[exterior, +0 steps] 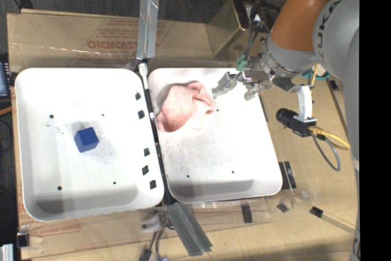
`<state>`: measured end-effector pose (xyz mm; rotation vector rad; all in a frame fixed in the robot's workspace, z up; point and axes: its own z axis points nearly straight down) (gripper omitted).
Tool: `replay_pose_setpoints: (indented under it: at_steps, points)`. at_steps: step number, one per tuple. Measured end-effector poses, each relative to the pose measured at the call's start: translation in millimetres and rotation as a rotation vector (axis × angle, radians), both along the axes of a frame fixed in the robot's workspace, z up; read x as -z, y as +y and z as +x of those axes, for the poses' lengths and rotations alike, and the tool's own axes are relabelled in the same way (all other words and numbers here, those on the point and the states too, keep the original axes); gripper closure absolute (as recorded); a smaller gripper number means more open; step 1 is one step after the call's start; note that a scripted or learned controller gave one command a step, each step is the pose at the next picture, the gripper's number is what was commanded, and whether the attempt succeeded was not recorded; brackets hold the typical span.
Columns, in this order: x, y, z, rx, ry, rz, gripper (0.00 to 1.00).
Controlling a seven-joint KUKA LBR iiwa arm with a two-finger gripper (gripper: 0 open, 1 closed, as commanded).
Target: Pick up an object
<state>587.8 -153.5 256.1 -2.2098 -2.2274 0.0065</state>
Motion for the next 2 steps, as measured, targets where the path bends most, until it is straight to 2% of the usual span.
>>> replay_pose_setpoints:
  at_steps: [1, 2]
  points:
    - [16, 74, -46, 0.14, 0.0, -0.001, 0.0]
    - [149, 60, -60, 0.097, 0.002, 0.001, 0.0]
